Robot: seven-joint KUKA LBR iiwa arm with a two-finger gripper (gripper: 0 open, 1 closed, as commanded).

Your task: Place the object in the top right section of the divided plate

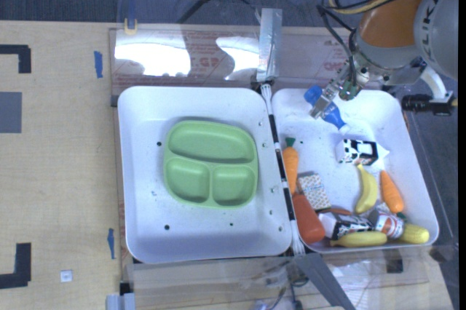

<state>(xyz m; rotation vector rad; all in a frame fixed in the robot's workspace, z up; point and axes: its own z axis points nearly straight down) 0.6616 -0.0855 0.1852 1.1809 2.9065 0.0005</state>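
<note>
A small blue object [325,106], maybe of plastic, is at the far end of the right white bin [416,177], and the two-finger gripper [325,101] is right at it. The metal fingertips seem to be closed around the blue piece, so I judge that the gripper holds it, although the piece is small and its exact shape is hard to read. Whether it is already lifted off the bin floor I cannot tell.

The green divided plate [212,163] lies in the middle of the left white bin [138,199], well apart from the gripper, and all three sections look bare. So the step in hand is the pick, or the very start of the carry — no placing is done yet.

The next move calls for a lift clear of the wall between the bins, then travel to the left, over the plate's far right part, and a gentle release.

Beside the blue object lie a black-and-white toy [359,150], two orange carrots [291,164] and yellow bananas [368,188].
</note>
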